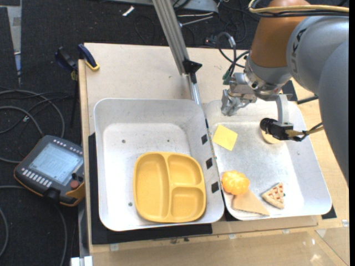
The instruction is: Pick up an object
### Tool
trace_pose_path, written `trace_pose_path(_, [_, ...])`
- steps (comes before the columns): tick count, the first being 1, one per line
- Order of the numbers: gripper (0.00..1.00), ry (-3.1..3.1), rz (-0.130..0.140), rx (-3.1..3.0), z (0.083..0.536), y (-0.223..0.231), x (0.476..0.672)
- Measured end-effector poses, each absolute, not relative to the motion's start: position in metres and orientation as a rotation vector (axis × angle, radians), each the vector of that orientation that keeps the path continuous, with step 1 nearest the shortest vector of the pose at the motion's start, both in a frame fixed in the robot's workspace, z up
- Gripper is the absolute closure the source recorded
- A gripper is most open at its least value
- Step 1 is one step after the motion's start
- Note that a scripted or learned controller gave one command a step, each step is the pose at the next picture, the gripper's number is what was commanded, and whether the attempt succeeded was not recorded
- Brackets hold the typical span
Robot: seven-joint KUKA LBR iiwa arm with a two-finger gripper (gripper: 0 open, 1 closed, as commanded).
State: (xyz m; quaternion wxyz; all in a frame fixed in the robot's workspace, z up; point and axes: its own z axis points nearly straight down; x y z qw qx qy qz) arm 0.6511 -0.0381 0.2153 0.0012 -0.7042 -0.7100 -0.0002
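Bench (138, 65), left bin (111, 121) holding yellow tray (169, 187), tool (232, 105) state unclear

A pale wooden bench (130, 71) is carrying two shallow white bins side by side, the left bin (111, 126) and the right bin (305, 170) touching along their inner edges. A clamp with a yellow and blue handle (87, 57) is gripping the bench's far left corner.
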Motion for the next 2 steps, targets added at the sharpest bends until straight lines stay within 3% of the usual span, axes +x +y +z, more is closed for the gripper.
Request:
trace_pose_path(1, [1.00, -2.230, -0.001, -2.210, 0.219, 0.015, 0.647])
trace_pose_path(2, [1.00, -2.231, -0.006, -2.213, 0.235, 0.063, 0.655])
